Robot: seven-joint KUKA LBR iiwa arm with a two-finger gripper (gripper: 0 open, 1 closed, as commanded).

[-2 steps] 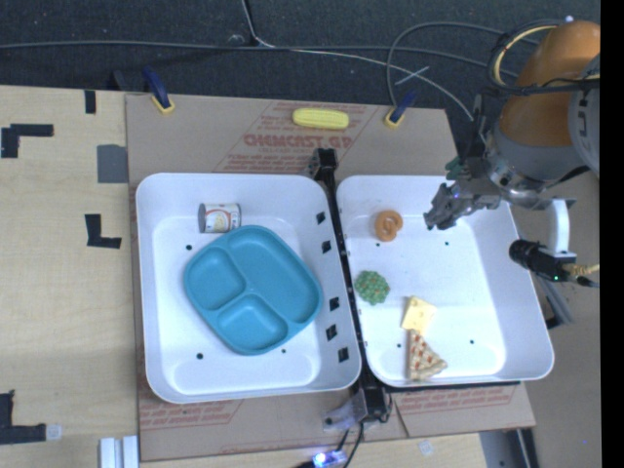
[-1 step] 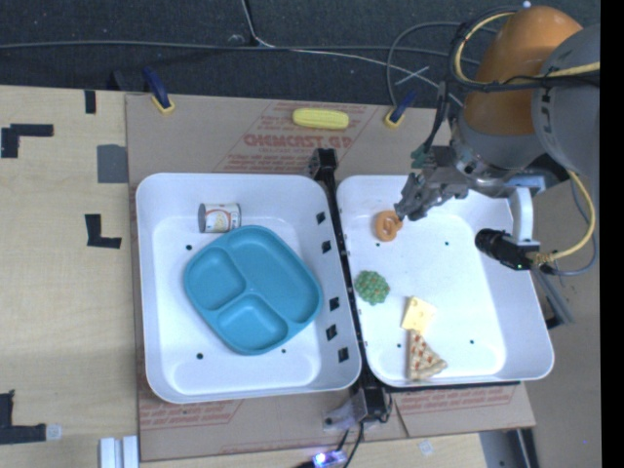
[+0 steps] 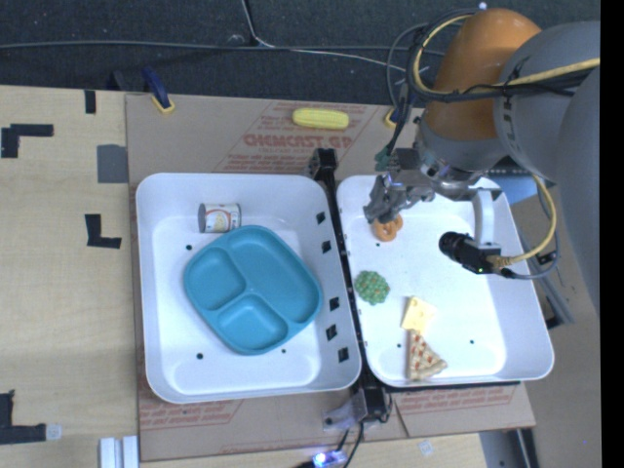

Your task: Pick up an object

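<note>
My gripper (image 3: 385, 212) hangs over the upper left of the right bin (image 3: 507, 300), just above a small orange pretzel-like piece (image 3: 389, 229) that peeks out below its fingertips. Whether the piece is between the fingers is hidden. Lower in the same bin lie a green broccoli floret (image 3: 371, 287), a yellow cheese wedge (image 3: 417, 313) and a pizza slice (image 3: 423, 358). The left bin (image 3: 156, 261) holds a blue divided plate (image 3: 253, 288) and a small can (image 3: 219, 217) lying on its side.
A yellow corn cob (image 3: 321, 118) lies on the cardboard behind the bins. Black clips (image 3: 323, 164) join the bins along the middle divider. Cables (image 3: 517, 252) and a black fitting (image 3: 461, 249) hang from the arm over the right bin.
</note>
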